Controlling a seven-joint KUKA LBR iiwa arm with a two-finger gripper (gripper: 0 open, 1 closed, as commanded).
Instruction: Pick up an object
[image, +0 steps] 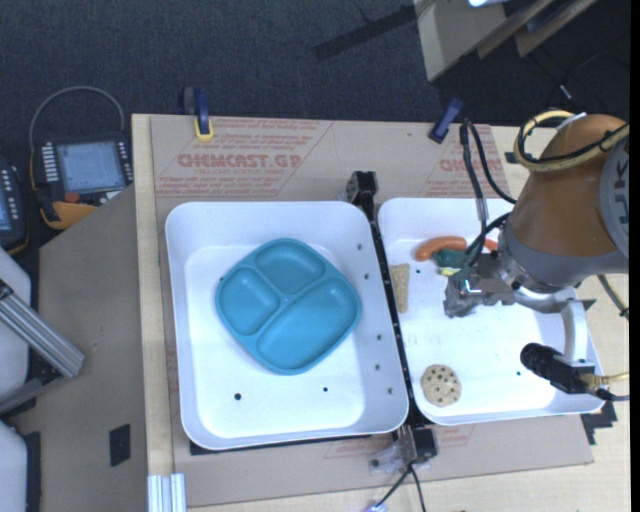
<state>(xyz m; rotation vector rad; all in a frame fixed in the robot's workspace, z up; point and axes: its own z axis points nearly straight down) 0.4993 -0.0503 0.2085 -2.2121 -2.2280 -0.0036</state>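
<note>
Covering bench (300, 150): brown printed cardboard; dark carpet (200, 50) beyond.

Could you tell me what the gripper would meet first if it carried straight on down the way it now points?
Probably the bare white floor of the right bin. The gripper points down just below the carrot, with the cookie further toward the near rim. Depth is hard to judge from this slanted view.

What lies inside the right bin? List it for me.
In the right bin I can see a round cookie, a tan cracker strip and an orange carrot-like toy. The arm and gripper cover whatever lies beneath them.
</note>
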